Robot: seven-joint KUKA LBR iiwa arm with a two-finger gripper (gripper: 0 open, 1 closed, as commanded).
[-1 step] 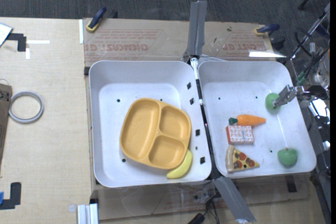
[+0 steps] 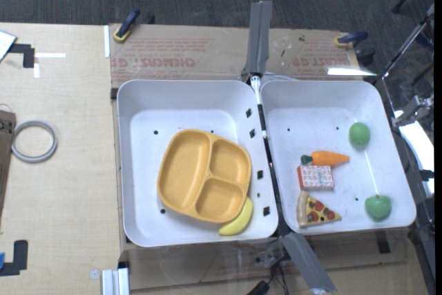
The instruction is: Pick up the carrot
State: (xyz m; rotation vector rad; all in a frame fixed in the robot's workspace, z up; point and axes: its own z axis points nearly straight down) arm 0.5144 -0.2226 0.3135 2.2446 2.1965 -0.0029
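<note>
Tool state: we cannot tell from this view. We see the carrot [image 2: 329, 158] lying in the right bin [image 2: 387, 114], touching or just above the red box [image 2: 316, 178].

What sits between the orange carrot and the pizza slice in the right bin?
In the camera view, a small red and white box lies between the orange carrot above it and the triangular pizza slice below it, close to both.
</note>
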